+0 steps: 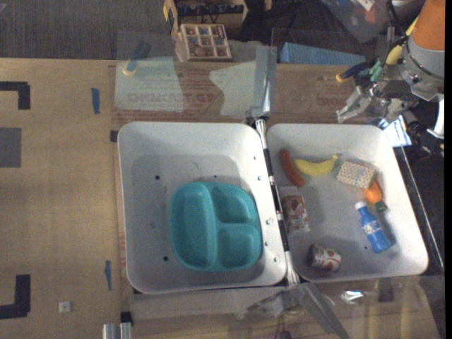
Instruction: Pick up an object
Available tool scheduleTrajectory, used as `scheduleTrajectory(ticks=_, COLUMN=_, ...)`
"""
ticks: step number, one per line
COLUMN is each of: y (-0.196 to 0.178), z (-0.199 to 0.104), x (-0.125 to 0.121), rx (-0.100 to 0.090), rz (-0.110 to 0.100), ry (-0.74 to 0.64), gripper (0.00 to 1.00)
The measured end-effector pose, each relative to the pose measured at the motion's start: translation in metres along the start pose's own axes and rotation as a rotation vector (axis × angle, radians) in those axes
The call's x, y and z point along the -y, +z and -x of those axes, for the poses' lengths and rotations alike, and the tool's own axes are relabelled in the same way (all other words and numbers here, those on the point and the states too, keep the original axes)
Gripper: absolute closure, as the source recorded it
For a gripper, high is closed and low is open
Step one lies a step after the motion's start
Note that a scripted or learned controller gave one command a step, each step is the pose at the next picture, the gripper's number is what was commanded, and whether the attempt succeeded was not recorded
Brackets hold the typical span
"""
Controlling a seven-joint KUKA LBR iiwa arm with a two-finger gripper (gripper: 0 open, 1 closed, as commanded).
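1. Gripper (pixel 361 104) sits up past the far edge of the right bin (pixel 413 256), over the bench and not over any of the items. Its two fingers look spread apart with nothing between them, so it's released, not grasping anything.
2. Arm comes in from the far right corner, orange band (pixel 432 21) visible above the wrist.
3. Right bin has all the pickable stuff. Along the far side: a hot dog sausage (pixel 291 168) lying at a slant, a yellow banana (pixel 316 166) just beside it, then a small tan cracker-looking block (pixel 354 173) to the right.
4. Just right of that block there's a little carrot (pixel 373 192), and nearer than that a blue bottle (pixel 373 227) with a white cap lying on its side.
5. Near the left wall of that bin is a small printed packet (pixel 295 212), and toward the near edge a red and white can (pixel 325 258) tipped over.
6. Left bin (pixel 141 147) holds a teal divided plate (pixel 213 226), three compartments, sitting flat toward the near right part.
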State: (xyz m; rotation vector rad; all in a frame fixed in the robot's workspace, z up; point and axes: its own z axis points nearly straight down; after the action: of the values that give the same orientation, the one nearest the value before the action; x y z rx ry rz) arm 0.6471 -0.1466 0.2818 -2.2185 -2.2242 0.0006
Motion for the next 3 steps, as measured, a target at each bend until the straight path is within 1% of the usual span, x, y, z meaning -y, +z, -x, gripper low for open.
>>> scheduleTrajectory(ticks=1, y=0.067, z=0.007, x=0.046, rx=0.001, rz=0.0, ry=-0.006, gripper=0.0)
scheduleTrajectory(ticks=2, y=0.179, z=0.048, x=0.038, rx=-0.001, rz=-0.002, ry=-0.111, gripper=0.0)
scheduleTrajectory(ticks=3, y=0.166, z=0.051, x=0.037, rx=0.003, rz=0.007, ry=-0.107, gripper=1.0)
